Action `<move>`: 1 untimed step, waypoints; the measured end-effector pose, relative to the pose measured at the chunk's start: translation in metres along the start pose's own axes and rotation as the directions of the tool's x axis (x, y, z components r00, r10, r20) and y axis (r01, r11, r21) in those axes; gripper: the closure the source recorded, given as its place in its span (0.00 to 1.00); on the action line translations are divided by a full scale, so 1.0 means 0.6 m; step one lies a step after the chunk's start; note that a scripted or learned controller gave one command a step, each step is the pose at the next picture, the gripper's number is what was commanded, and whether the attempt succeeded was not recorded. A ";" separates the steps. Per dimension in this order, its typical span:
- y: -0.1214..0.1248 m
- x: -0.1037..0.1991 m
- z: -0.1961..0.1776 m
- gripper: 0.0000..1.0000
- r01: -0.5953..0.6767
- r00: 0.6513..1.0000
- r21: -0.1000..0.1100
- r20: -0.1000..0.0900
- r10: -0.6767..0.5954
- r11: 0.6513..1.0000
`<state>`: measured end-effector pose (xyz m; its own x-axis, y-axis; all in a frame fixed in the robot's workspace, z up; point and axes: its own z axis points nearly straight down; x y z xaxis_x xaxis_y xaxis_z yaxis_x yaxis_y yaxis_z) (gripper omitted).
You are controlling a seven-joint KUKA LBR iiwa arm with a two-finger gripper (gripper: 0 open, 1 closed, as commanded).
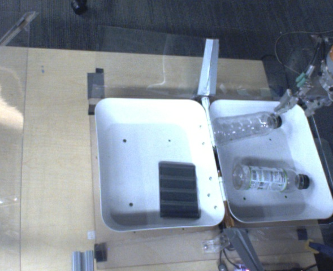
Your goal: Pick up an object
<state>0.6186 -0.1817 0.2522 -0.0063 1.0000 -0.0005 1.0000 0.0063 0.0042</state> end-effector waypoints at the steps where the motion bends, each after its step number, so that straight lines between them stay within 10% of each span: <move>1: 0.026 0.039 0.219 0.00 -0.071 0.997 -0.007 0.001 0.071 0.997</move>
